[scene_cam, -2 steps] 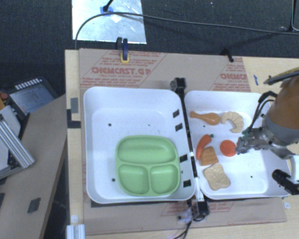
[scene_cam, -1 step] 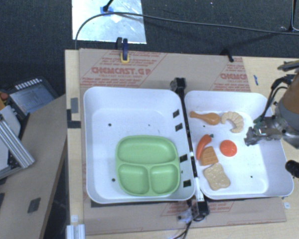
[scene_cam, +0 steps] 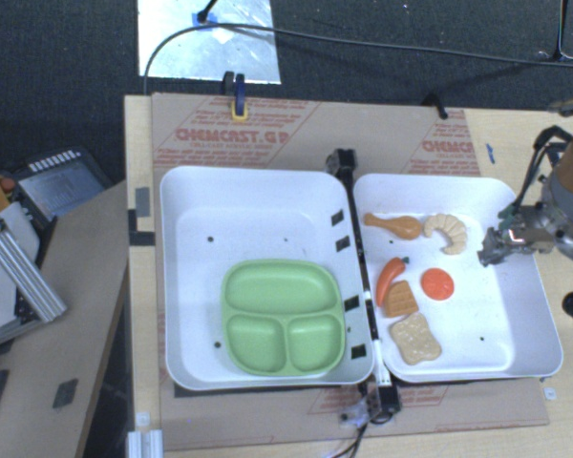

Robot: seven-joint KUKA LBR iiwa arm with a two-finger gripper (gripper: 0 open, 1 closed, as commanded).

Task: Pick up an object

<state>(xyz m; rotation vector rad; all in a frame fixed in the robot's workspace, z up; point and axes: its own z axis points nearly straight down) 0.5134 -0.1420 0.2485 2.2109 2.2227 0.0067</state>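
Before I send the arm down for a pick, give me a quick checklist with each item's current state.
1. Pickable objects in the right white bin: ok. A tan drumstick toy, pale curled shrimp toy, red-orange chilli toy, round orange-red tomato toy and beige bread-slice toy lie there.
2. Gripper above that bin: ok, at its right rim.
3. Gripper empty: cannot tell.
4. Isolated target: ok, the tomato toy lies apart from the others.
5. Left white bin: ok, it holds a green three-compartment plastic tray, well away from the arm.
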